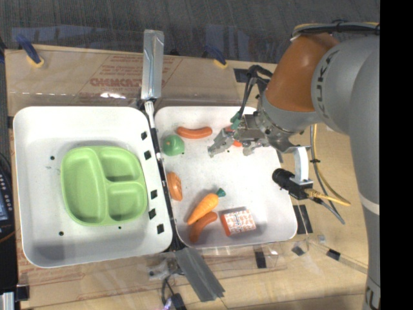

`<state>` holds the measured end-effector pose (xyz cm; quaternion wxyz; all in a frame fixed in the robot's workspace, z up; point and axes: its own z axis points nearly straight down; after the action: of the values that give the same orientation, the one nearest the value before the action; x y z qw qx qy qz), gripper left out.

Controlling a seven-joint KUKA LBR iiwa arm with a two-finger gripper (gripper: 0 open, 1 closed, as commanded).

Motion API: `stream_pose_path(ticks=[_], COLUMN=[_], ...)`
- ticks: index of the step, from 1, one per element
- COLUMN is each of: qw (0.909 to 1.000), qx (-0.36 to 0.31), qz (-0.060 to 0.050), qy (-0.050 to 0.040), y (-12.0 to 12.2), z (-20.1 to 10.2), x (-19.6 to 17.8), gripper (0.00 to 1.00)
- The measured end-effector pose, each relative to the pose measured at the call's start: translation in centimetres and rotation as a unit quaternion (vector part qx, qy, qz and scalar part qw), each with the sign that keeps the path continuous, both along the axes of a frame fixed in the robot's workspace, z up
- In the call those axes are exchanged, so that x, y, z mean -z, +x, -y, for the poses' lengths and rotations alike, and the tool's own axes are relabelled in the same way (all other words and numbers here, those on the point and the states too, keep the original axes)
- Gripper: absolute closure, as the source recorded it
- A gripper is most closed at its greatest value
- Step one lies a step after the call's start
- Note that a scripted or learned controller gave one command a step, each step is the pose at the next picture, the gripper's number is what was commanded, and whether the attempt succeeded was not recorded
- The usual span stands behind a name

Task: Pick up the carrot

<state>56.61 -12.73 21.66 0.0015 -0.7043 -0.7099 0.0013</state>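
The carrot (204, 206) is orange with a small green top. It lies slanted in the front middle of the right bin (274, 208), its top pointing to the back right. My gripper (231, 146) hangs over the back half of that bin, up and to the right of the carrot and well apart from it. Its fingers (217, 147) look spread open, and the carrot is not between them. A small red-orange patch shows between the fingers; I cannot tell what it is.
The right bin also holds a sausage (194, 132) at the back, a green fruit (172, 145), an orange piece (174, 186) by the left wall, a second sausage (202, 225) touching the carrot, and a red-and-white box (237, 221). A green divided plate (103, 185) sits in the left bin.
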Motion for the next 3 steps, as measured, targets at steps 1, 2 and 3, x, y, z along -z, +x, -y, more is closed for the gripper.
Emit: stream_pose_path(ticks=[1, 2, 3], qw=[0.9997, 0.999, 0.9991], qx=[0.024, 0.044, 0.042], qz=[-0.001, 0.001, 0.002], qy=[0.0001, 0.0001, -0.0012], y=[-5.4, -8.9, -8.8], z=[1.6, -2.7, -2.6], x=[11.0, 12.6, 11.7], gripper=[0.0, 0.0, 1.0])
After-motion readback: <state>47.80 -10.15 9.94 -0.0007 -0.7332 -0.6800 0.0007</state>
